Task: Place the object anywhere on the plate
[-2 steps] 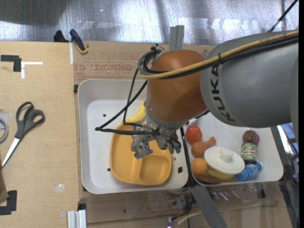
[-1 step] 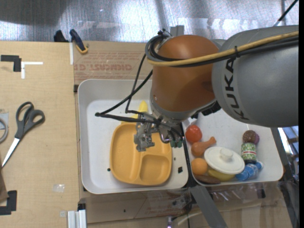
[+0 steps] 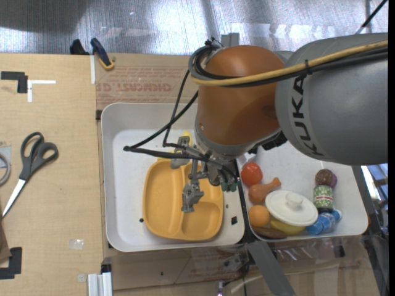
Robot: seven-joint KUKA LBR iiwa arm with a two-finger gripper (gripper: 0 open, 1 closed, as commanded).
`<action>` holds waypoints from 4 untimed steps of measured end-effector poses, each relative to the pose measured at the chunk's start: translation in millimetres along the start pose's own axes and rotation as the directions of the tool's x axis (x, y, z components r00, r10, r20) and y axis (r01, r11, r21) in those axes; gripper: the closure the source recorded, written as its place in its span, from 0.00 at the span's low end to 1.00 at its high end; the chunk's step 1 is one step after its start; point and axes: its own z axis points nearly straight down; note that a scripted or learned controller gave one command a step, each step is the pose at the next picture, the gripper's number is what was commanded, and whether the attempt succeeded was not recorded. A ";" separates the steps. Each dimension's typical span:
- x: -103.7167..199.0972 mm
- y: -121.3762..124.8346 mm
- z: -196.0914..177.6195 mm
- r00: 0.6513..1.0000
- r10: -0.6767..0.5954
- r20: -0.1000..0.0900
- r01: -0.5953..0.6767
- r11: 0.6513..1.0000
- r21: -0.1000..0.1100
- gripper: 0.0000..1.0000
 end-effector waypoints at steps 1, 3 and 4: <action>-1.6 -0.4 -9.2 1.000 -0.001 0.003 0.001 1.000 0.000 1.00; -3.1 -0.6 -18.4 1.000 -0.001 0.006 0.001 1.000 0.001 1.00; -25.7 -13.2 6.5 0.997 0.078 -0.003 -0.078 0.997 0.001 1.00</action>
